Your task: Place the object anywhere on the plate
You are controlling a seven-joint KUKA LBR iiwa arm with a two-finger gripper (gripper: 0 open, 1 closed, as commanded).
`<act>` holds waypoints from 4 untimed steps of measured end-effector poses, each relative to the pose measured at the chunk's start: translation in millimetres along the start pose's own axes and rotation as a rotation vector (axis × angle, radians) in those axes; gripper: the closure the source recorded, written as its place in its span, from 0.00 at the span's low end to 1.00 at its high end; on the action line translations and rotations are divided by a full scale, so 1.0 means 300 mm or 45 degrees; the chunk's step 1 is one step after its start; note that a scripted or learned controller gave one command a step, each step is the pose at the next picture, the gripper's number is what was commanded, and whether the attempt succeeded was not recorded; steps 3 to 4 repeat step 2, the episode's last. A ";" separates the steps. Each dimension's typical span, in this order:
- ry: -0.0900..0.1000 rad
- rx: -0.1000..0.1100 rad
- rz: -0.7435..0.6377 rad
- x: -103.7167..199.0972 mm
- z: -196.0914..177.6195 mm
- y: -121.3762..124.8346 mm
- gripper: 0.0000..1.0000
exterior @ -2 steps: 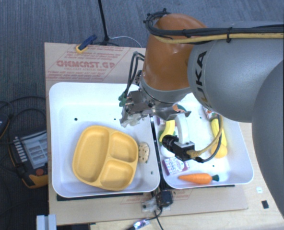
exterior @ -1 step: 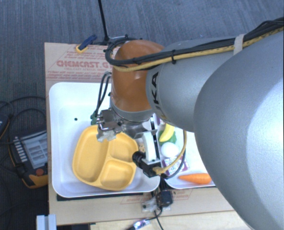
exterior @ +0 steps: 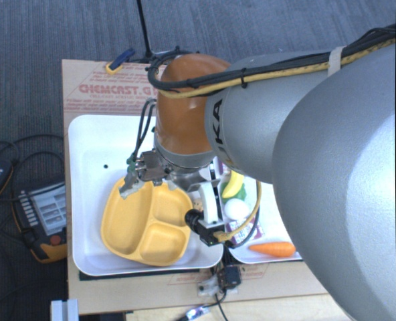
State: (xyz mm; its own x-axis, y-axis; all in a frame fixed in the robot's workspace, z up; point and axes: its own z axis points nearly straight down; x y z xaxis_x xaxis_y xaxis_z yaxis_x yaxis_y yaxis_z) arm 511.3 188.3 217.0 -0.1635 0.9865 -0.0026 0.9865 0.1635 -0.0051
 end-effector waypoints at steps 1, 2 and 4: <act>-0.003 0.003 -0.003 0.000 -0.028 0.000 1.00; -0.003 0.004 -0.002 0.000 -0.026 0.000 0.00; -0.003 0.004 -0.002 0.000 -0.026 0.000 0.00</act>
